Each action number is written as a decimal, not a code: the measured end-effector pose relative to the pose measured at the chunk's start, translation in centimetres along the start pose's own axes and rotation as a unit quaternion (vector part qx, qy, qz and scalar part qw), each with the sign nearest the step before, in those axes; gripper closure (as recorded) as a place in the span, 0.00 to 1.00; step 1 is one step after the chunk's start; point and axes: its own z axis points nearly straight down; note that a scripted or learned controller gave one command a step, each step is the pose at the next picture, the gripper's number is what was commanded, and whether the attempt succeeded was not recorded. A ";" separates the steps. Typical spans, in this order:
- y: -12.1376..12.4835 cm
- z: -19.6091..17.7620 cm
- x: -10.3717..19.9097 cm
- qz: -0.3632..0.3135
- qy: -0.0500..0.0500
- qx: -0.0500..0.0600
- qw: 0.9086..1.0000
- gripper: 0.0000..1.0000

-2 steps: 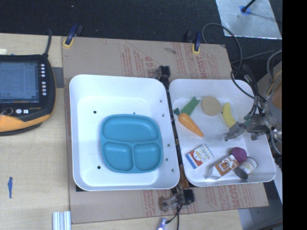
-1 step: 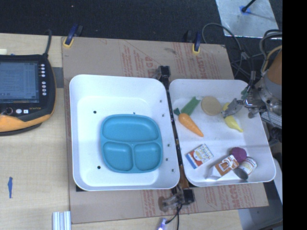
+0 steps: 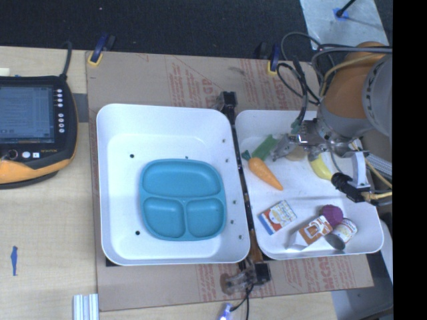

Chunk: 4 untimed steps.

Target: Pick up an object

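The right bin (image 3: 267, 242) holds several small items. An orange carrot (image 3: 265, 173) lies near its left wall, with a green piece (image 3: 262, 147) just above it. A yellow item (image 3: 321, 167) lies under the arm's wrist. Toward the front are a white and red carton (image 3: 277, 216), a small orange box (image 3: 313, 230), a purple item (image 3: 331, 213) and a small can (image 3: 344, 231). My gripper (image 3: 292, 149) hangs low over the back of this bin, between the green piece and the yellow item. I see nothing lifted.
The left bin (image 3: 113, 179) holds a blue divided plate (image 3: 181, 198). A teach pendant (image 3: 33, 129) lies on the bench at far left. Cables (image 3: 300, 65) loop behind the right bin. The arm's grey body (image 3: 353, 99) covers that bin's back right corner.
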 end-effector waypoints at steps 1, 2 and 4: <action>4.3 2.8 -4.2 0.002 0.000 -0.001 1.000 0.00; 3.8 -5.1 4.1 0.001 0.001 -0.002 1.000 0.00; -3.3 -7.1 7.7 0.001 -0.001 0.000 1.000 0.00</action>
